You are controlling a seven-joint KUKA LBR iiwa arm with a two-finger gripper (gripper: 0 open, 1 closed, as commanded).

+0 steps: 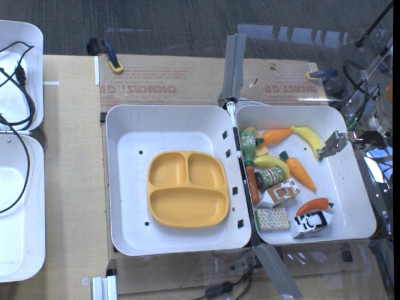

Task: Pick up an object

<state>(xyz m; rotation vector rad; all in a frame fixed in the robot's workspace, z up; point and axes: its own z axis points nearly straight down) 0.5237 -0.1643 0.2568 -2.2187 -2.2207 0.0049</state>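
Nearest, along the front wall of the right bin (342, 195): a flecked, pale rectangular block (272, 219) lying flat, then a small white carton (310, 223) with black print, and touching its top a glossy red-orange pepper (312, 205), tapered and lying on its side. Just behind the block, a little brown-and-white box (283, 194), tilted. Against the dividing wall, a smooth red sausage (252, 187), and beside it a dark green can (270, 177) on its side with a printed label. Over the can, a curved yellow plastic piece (272, 162); to its right a stubby orange carrot (300, 174) with a green tip, slanted. Farther back, a green bottle (249, 144) lying by the divider, a second carrot (276, 135) pointing away from it, and a smooth curved banana (309, 139) arcing down toward the bin's right side. Just beside the banana's lower end, the gripper (331, 145), bare grey metal, low over the bin's white floor and near the right wall; nothing seen in its grasp, and whether open or closed, cannot tell. In the left bin (125, 167), shallow, white, round-cornered: a matte yellow plate (187, 189), rounded square, split into three compartments, sitting flat at the middle. Beneath both bins, a pale wooden bench (69, 167). Beyond their far walls, a brown cardboard sheet (162, 80) with red lettering.
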